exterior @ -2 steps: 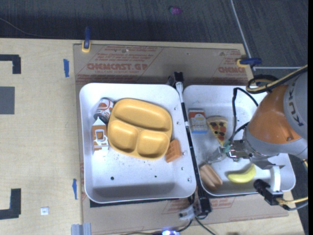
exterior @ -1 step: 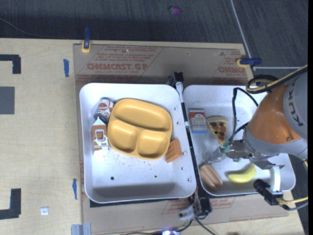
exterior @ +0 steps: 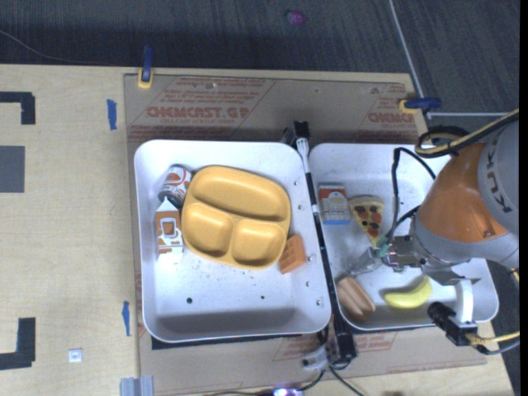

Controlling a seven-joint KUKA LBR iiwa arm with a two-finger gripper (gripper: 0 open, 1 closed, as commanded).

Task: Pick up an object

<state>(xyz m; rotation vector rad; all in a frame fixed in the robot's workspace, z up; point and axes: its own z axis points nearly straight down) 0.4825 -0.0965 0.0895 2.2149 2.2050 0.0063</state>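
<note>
So the closest thing to the tool is the banana, lying flat in the right bin, just below and to the right of the tool and partly tucked under the arm's wrist. Can't tell if the tool is clenched or released, the wrist hides too much, and nothing visibly sits in it.

Just below-left of the tool there's a hot dog, sitting close to the bin's near edge and hard up against the rim between the two bins, so not much room on that side. Above the tool is a pizza slice, and up-left of that a small white-and-blue carton near the dividing rim. The middle of that bin, around the tool, has some bare white floor.

Way off to the left, the left bin is mostly taken up by a big yellow divided tray. An orange wedge leans on the tray's right side, a can is jammed at its upper left, and a small carton sits at its left. The near half of that bin is open floor. Both bins sit on a brown board on the counter.
</note>
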